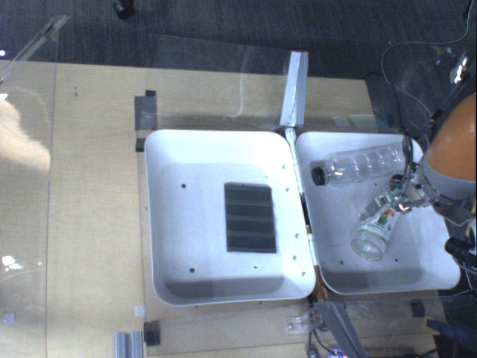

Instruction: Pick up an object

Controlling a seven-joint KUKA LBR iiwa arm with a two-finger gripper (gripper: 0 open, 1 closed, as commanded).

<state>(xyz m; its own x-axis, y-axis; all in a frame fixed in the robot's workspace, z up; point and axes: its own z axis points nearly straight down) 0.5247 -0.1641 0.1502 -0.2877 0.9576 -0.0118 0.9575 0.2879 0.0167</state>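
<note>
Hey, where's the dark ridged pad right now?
The dark ridged pad lies flat near the middle of the left bin, across the divider from the two clear bottles in the right bin.

grey arm (pixel 447 162) with orange band reaches in low from the right

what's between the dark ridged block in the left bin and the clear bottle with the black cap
In the camera view: bare white floor of the left bin, then the two bins' meeting rims, between the dark ridged block and the capped bottle.
</note>
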